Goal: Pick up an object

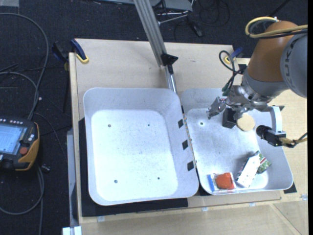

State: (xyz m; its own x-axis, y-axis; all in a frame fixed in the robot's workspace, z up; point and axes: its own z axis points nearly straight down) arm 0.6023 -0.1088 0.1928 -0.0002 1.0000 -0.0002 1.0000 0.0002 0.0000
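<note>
My gripper [221,114] hangs over the back half of the right bin [215,146], open, with nothing between its fingers. A round tan piece [246,123] lies just right of the dark finger [228,118]; whether the two touch I cannot tell. At the bin's front right corner a red block [225,180] rests beside a blue strip [211,182]. A white and green packet [250,169] leans next to the red block, well in front of the gripper.
The left bin [132,146] lies beside the right one, their rims meeting at the middle. A slanted metal rail [151,23] crosses the bench's back edge. A black part with cables [271,133] hangs off the wrist over the right bin's right side.
</note>
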